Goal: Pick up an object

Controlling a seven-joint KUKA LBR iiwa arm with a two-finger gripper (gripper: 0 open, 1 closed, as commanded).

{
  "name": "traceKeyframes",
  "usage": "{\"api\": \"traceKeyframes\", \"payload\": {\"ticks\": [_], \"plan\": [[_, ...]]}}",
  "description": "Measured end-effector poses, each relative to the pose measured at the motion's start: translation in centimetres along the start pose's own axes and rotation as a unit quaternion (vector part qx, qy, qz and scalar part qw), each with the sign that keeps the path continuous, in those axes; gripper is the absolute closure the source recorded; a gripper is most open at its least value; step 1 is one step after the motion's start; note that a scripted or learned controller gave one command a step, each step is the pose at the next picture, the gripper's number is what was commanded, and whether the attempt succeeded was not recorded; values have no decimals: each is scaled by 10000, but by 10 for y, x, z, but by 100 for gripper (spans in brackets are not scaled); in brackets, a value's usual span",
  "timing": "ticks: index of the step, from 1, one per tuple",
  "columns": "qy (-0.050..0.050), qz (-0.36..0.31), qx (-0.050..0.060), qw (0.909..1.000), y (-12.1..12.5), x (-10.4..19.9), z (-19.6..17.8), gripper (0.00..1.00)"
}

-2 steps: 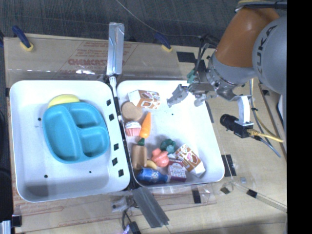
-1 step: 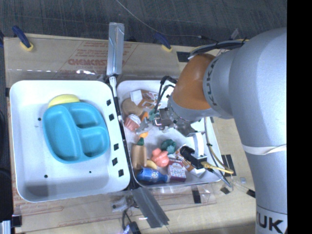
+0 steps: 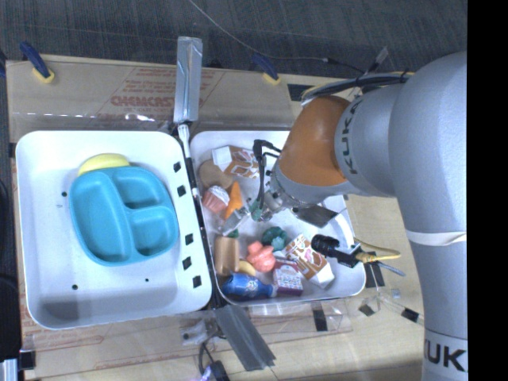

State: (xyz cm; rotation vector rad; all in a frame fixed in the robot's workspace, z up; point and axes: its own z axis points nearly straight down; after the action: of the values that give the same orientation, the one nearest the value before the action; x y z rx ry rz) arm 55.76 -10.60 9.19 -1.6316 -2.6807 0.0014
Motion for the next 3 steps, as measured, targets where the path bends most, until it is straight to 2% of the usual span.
{"api": "traceKeyframes", "payload": {"ticks": [1, 2, 3], "plan": [[-29, -411, -16, 9992, -92, -5, 0, 0], [-20, -1669, -17, 9860, -55, 10, -43, 0], [-21, -2514, -15, 9679, 16, 5, -21, 0]]}}
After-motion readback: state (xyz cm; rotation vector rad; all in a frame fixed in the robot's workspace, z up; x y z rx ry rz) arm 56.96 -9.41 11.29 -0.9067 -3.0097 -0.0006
